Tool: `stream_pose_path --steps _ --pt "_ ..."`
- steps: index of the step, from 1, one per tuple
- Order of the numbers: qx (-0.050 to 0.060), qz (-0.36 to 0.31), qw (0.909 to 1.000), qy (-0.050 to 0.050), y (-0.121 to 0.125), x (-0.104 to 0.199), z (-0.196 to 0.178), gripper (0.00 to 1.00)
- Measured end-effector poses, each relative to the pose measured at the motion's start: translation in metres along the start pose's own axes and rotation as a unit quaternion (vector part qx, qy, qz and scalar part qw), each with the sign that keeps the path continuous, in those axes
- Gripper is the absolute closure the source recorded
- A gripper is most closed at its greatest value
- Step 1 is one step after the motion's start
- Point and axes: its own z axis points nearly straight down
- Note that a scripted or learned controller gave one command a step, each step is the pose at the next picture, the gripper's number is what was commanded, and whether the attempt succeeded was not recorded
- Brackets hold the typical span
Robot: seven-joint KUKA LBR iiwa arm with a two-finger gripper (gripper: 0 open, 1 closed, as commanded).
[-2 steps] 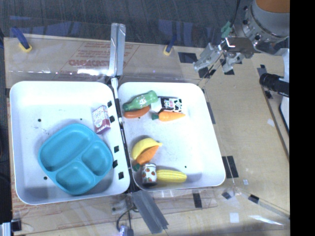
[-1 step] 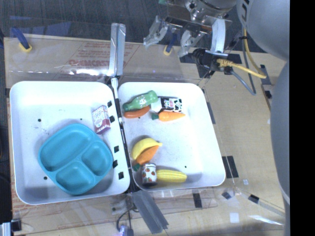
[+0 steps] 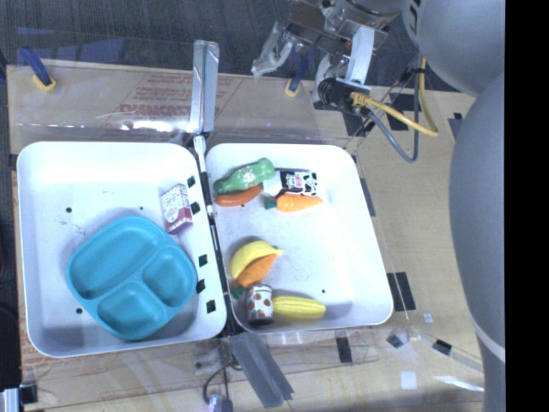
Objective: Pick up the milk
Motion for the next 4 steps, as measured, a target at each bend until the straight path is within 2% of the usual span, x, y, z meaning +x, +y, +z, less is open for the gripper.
stream_pose_path --steps 1,2,3,4 --pt "0.001 0.201 0.9797 0.0 -0.029 0.097 0.021 0.0" --pt "0.003 0.195 0.9807 -0.001 -0.03 0.099 0.011 1.0" --pt "0.003 0.136 0.9907 -0.001 -0.085 0.058 0.202 1.0" --pt "0.001 0.086 0.9963 0.0 -0.087 -0.041 0.124 1.0"
